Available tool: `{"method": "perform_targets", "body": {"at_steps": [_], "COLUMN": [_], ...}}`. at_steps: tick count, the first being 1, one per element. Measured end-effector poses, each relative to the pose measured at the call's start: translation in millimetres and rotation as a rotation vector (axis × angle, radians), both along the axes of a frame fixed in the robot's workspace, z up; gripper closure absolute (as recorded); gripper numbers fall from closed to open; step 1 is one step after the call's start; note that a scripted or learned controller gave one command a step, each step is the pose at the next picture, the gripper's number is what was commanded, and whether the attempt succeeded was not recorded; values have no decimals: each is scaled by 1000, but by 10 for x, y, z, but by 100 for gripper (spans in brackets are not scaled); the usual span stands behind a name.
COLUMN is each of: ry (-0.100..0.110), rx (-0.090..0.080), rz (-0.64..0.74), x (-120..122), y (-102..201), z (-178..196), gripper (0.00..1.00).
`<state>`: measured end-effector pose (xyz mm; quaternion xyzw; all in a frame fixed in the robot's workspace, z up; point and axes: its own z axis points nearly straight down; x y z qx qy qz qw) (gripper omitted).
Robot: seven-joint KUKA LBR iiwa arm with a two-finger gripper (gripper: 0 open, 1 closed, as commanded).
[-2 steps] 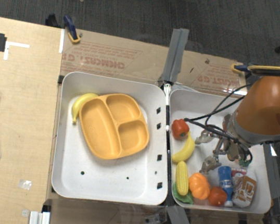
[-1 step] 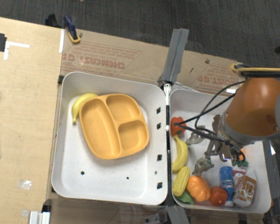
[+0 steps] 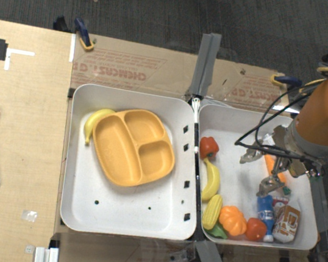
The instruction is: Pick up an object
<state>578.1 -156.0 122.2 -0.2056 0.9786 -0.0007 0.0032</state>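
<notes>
Hand (image 3: pixel 275 176): mine, low over the right bin (image 3: pixel 247 131), near its right side; grip state — cannot tell.
Below hand: blue bottle (image 3: pixel 265 211), brown packet (image 3: pixel 287 223) just beside it.
Bin front: tomato (image 3: pixel 255 229), orange pepper (image 3: pixel 231 220), corn (image 3: pixel 212 211).
Left wall: banana (image 3: pixel 210 181), red pepper (image 3: pixel 209 145).
Left bin (image 3: pixel 120 213): yellow divided plate (image 3: pixel 132 147).

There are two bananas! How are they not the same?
The banana in the left bin is tucked against the yellow plate, which hides part of it; the banana in the right bin shows whole. The left banana curves around the plate's upper-left edge; the right banana lies lengthwise along the bin's left wall, between a red pepper and a corn cob. Both are yellow and curved.
</notes>
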Motion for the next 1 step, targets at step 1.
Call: {"method": "perform_targets", "body": {"at_steps": [1], "ry": [0], "rx": [1], "rz": [0], "x": [-25], "y": [-418], "z": [-279], "gripper": [0]}}
